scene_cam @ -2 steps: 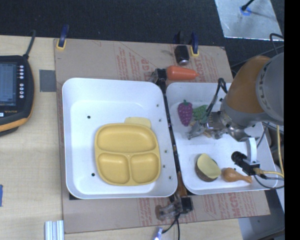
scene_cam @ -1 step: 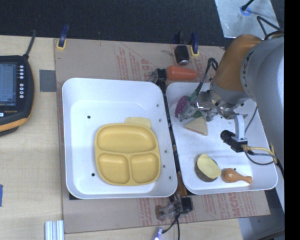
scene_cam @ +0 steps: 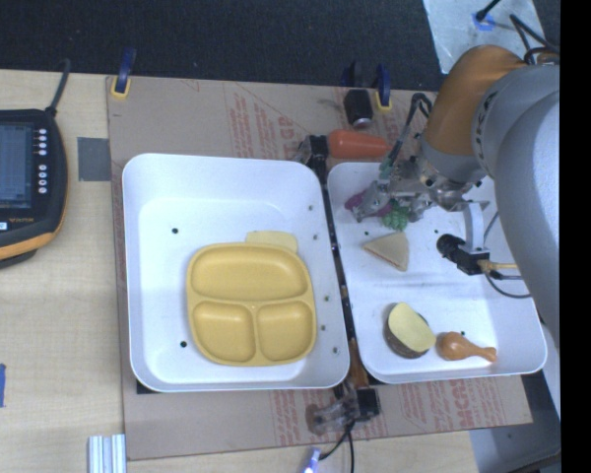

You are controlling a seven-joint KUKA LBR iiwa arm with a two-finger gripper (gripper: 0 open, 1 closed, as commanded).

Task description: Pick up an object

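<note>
tool (scene_cam: 394,200) sits low in the right bin's (scene_cam: 512,363) far-left corner over a dark purplish item (scene_cam: 358,203), fingers too cluttered to tell if clenched or released. arm hides the bin's far right; wedge (scene_cam: 389,252), potato (scene_cam: 408,330) and drumstick (scene_cam: 464,348) lie apart nearer the front. left bin (scene_cam: 148,264) holds a yellow tray (scene_cam: 250,304) on the cardboard-covered counter (scene_cam: 39,363); pendant (scene_cam: 15,190) cut off at left.
</note>
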